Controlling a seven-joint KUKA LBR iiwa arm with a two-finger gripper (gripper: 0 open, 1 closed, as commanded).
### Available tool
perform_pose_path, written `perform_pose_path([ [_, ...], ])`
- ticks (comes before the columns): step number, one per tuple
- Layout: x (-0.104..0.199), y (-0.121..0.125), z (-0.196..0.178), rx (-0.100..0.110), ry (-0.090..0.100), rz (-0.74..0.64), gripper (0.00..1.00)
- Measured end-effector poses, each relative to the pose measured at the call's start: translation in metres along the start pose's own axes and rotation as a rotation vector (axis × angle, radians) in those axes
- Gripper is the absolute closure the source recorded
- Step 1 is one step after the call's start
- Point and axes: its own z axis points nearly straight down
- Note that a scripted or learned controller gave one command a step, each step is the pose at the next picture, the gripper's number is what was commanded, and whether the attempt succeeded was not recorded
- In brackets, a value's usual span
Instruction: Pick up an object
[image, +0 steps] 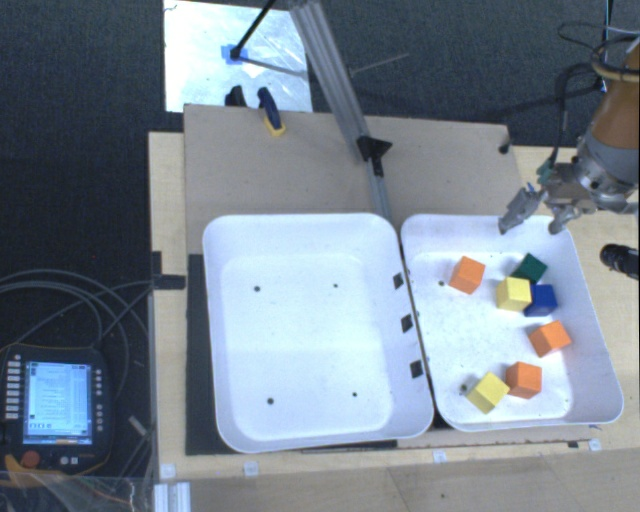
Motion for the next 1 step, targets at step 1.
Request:
perform_pose_path([
  [1,0.0010,0.0026,0.0412,0.000,0.000,-0.001,0.00],
])
